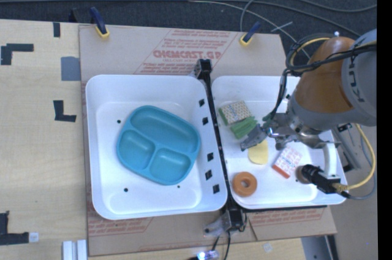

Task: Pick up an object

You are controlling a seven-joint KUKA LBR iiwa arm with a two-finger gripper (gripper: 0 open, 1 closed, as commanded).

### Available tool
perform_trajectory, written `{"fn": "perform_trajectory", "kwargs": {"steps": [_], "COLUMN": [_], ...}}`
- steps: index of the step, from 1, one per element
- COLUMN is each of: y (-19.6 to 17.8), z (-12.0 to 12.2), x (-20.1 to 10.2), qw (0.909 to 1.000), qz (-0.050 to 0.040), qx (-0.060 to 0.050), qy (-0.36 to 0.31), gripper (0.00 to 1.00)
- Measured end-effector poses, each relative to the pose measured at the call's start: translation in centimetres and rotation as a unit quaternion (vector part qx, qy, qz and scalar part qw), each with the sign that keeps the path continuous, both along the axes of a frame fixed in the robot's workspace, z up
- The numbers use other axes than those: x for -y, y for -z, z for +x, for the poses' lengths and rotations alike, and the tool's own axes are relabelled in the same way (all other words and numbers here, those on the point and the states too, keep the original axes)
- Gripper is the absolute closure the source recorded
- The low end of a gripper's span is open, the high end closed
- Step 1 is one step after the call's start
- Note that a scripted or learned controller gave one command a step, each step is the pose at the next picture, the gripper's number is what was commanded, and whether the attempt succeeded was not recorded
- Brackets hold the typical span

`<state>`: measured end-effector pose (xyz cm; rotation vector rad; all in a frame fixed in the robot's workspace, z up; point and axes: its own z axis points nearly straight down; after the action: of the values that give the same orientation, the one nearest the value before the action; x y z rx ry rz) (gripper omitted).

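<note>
Camera view — pincer (pixel 254 141) over green object (pixel 243 127), grip state unclear — yellow piece (pixel 259 154) beside.

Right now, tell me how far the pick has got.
Done: the arm has reached into the right bin, and its hand is low among the items there. In hand: nothing I can confirm; the green item, yellow piece and brown ring all lie on the bin floor. Left: grip one and lift it.
</note>
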<state>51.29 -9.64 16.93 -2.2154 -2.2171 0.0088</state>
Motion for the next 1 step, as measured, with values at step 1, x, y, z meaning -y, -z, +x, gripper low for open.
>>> {"fn": "perform_trajectory", "kwargs": {"steps": [1], "y": [4.48], "z": [-0.46], "x": [0.13], "qw": [1.0], "qz": [0.0], "qx": [0.0], "qy": [0.0], "gripper": [0.0]}}
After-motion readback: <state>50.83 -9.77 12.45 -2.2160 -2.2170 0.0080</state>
